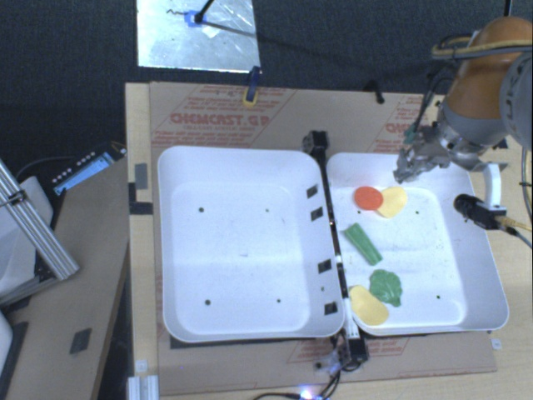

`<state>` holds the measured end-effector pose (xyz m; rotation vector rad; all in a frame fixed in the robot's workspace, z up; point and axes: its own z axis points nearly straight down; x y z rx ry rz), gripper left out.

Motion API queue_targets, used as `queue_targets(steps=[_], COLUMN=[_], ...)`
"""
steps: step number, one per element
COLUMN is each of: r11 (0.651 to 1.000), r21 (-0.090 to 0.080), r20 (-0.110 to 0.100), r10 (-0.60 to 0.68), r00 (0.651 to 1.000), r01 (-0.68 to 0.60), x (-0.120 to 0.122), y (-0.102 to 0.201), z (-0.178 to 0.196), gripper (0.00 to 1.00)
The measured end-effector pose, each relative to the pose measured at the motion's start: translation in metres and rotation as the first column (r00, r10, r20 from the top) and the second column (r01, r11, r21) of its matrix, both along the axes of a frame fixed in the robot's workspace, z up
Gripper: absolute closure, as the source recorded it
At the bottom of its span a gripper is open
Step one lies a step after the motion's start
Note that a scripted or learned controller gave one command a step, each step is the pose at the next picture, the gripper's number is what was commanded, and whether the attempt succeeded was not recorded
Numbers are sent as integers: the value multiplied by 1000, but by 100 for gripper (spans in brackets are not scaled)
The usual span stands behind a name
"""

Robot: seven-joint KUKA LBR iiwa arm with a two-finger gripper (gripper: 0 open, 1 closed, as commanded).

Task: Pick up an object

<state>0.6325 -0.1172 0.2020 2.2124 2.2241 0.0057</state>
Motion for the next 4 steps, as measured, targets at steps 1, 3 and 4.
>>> queue_targets(steps=[1,3,4], r11=[1000,1000,1000], r21=[-2,-1,-2], r20=[8,-1,-1], r10=[0,-4,-5], r00=[1000,1000,1000], r01=[0,4,5], x=[17,36,36], y=[-1,-9,-27], z=[93,224,234], gripper=[100,100,100])
